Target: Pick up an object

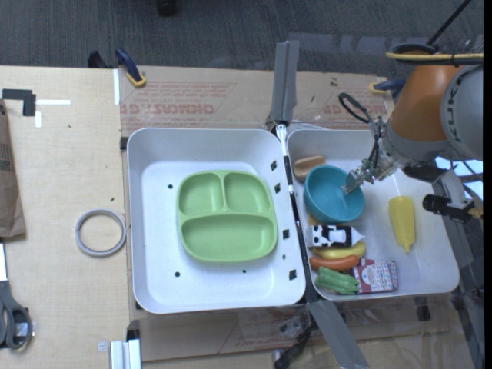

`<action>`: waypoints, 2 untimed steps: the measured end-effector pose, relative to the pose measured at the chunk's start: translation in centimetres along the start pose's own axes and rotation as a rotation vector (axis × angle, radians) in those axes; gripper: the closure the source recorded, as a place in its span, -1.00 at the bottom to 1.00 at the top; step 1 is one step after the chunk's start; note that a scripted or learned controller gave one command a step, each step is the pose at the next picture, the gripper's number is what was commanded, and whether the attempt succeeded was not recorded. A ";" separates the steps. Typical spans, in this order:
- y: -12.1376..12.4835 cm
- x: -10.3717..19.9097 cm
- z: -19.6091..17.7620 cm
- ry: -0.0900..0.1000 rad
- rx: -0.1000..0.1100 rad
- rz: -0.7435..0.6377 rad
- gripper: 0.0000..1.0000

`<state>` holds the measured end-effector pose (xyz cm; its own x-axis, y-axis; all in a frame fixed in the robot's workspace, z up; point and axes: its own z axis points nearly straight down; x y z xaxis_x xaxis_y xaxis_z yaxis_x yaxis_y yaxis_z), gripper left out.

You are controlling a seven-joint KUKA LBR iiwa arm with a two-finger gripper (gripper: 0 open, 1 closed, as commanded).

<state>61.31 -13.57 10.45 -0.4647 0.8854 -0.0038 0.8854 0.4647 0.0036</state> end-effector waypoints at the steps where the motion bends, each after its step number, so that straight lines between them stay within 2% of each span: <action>1: 0.4 2.3 0.6 -0.006 -0.007 0.141 1.00; 2: 0.1 2.6 1.2 0.002 0.004 0.141 -1.00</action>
<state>60.24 -11.24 9.24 -0.3354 0.9421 -0.0017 0.9421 0.3354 0.0005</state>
